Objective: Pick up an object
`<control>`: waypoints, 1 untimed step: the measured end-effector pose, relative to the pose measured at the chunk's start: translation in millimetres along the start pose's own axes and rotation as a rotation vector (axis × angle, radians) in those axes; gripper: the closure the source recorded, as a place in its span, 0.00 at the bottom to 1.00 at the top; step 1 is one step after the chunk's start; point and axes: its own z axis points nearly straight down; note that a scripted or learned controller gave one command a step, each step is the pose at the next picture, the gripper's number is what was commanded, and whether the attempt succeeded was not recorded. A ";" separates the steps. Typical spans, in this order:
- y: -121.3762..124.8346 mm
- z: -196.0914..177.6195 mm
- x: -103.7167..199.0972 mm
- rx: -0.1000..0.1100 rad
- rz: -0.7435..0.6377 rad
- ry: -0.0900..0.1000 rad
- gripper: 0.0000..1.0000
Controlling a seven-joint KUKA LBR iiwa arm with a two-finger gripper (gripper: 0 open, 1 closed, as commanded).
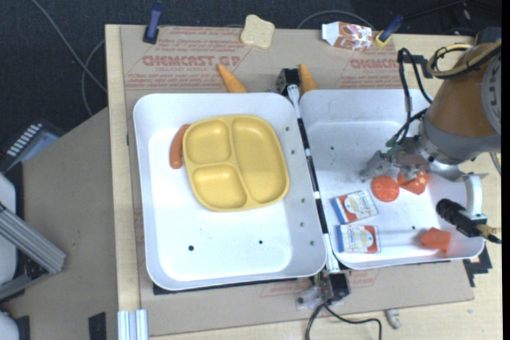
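The right bin [351,111] holds a round red piece [386,189], with a second red piece [414,185] just to its right. Two small printed packets [355,206] [358,238] lie nearer the front, and an orange chunk [436,239] sits in the front right corner. My gripper [384,166] reaches in from the right and hangs low, directly behind the round red piece and very close to it. Whether it touches that piece I cannot tell. The grey and orange arm [466,111] covers the bin's right side.
In the left bin [239,259] are a yellow divided plate [236,162] and a sausage [176,147] beside it. Behind the bins, on the cardboard, lie two carrots [231,80] [307,78], a bread slice [257,31] and a small carton [348,34]. Black cables [408,84] loop near the arm.
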 end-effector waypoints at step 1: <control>-22.1 18.6 2.9 -0.002 0.001 0.000 0.00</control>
